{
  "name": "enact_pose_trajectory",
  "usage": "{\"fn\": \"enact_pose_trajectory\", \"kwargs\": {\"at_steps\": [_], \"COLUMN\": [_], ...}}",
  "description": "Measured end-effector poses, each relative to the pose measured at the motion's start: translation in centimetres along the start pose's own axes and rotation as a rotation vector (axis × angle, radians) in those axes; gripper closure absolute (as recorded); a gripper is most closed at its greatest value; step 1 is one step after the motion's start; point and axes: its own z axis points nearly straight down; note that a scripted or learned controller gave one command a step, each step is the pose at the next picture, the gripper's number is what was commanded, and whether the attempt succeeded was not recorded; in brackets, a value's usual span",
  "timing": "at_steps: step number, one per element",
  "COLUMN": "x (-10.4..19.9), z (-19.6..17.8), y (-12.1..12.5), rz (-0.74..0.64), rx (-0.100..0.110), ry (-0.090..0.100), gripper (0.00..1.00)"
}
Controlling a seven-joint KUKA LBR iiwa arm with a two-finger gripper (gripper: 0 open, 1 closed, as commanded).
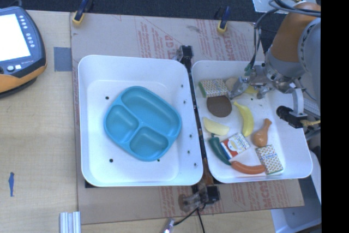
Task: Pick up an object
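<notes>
**Arm low over the far corner of the right bin, toy food beneath it**

Nearest the camera, at the bench's front edge, a black clamp with a trailing cable sits where the two bins meet. Just behind it the right bin holds a heap of toy food: an orange sausage and a patterned small box at the front, a red-and-white carton, a green pepper, a pale yellow wedge, a banana, a chicken drumstick, a brown round patty and a green-patterned packet.

The gripper hangs over the bin's far side, just beside the packet; its tip blurs into the objects under it, so whether its fingers are apart or together cannot be told, and nothing can be seen held. The arm is cut off at the right.

The left bin holds a blue divided plate. Both bins rest on a cardboard sheet clipped to a wooden bench; a control pendant lies at the left, partly out of frame.
</notes>
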Motion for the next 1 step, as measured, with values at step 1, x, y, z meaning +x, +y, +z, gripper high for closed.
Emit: {"fn": "enact_pose_trajectory", "kwargs": {"at_steps": [1], "x": [1.53], "z": [0.02], "y": [-6.49], "rz": [0.001], "rx": [-0.017], "ry": [-0.002], "gripper": [0.0]}}
